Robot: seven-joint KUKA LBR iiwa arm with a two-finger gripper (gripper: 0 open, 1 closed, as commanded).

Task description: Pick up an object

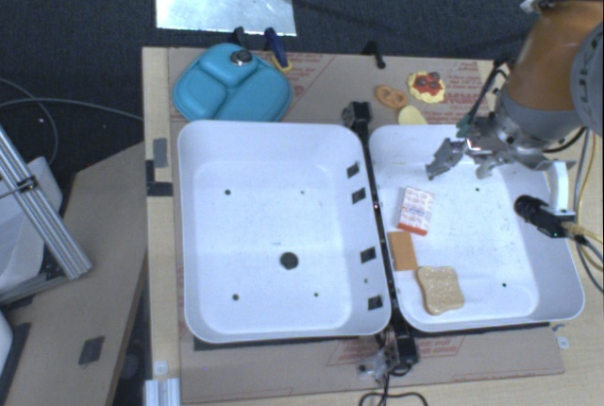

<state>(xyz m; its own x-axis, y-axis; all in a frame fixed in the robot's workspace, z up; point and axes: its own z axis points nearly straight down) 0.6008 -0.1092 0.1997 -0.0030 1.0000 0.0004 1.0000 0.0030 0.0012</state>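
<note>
Tool hovering over the right bin, nothing taken yet

The tool (462, 159) hangs released, its two grey fingers splayed with nothing between them, at about one o'clock in the right bin (557, 300). The nearest candidate is the small white packet (415, 210) with red print, lying flat near the bin's middle, down toward seven o'clock from the tool. It looks light, thin and fairly stiff like a card sachet, probably slick on its face, so a pinch across its two long edges seems safest. Toward six o'clock from it lie a flat orange slab (403, 251) against the left wall and a tan toast-shaped piece (440, 289), likely light toy food, rigid and easier to grip across its width.
</note>
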